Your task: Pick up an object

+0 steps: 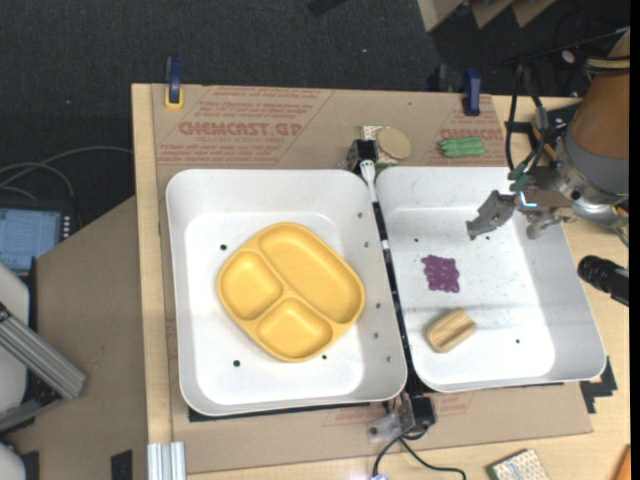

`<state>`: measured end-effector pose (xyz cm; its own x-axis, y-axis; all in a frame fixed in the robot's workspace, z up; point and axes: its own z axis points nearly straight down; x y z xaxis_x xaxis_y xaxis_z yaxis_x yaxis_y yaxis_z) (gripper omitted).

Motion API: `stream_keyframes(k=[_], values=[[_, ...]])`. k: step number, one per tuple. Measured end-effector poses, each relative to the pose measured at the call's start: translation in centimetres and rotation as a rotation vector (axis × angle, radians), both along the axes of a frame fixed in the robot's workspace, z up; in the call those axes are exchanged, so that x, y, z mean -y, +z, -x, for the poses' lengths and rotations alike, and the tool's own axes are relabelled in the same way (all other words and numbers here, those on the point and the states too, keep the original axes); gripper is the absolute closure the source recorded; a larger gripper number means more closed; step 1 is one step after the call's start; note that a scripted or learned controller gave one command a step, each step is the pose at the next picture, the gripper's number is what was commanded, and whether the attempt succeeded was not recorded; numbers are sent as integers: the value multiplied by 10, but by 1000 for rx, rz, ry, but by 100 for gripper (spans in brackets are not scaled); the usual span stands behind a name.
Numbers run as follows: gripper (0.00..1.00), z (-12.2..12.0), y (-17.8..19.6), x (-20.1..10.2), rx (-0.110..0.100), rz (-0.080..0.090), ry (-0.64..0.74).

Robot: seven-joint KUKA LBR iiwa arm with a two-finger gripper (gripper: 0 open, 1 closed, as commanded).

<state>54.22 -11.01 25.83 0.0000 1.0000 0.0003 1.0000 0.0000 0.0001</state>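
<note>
In the right bin (560,363), a small purple bumpy object (441,272) lies near the middle. A tan block (450,329) rests closer to the front. My gripper (517,218) hovers over the back right part of this bin, above and to the right of the purple object. Its two grey fingers (489,215) are spread open with nothing between them. The left bin (190,268) holds a yellow divided plate (290,290).
Behind the bins, on the brown board, lie a green object (461,148) and a round tan disc (394,145). Blue clamps (174,80) hold the board's back edge. Black cables (520,118) hang near the arm at the right.
</note>
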Motion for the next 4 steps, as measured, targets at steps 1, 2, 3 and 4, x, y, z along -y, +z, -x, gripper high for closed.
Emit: stream_keyframes(k=[1, 2, 3, 4], values=[[0, 14, -144, 3, -10, -2, -1], [0, -39, -176, -17, 3, 1, 4], [100, -38, -163, -15, 4, 2, -1], [100, -95, -67, -61, 13, 1, 6]])
